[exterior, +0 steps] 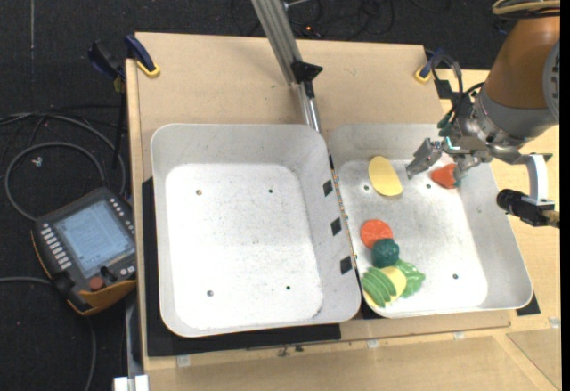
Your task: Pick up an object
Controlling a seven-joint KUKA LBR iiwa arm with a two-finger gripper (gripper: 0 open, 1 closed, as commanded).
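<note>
From above, the counter (232,77) carries two shallow white bins side by side. The left bin (178,149) has only its speckled floor to show. The right bin (499,278) holds all the small things. Near its far edge lies a yellow oval piece (386,176), its long axis running from the far edge toward the near edge, tilted a little to the right at the near end. Just right of it sits a red piece (444,175), partly hidden by the tool (435,158), which hangs right over it at the bin's far right side; whether the tool is gripping the red piece or how far it is spread I cannot tell. Along the bin's left edge, toward the near corner, there is a row: an orange round piece (376,231), a dark green lump (386,252) touching it, then a green and yellow bunch (390,281) nearest the near edge.

On the floor left of the counter rests a handheld control pad (87,242).
</note>
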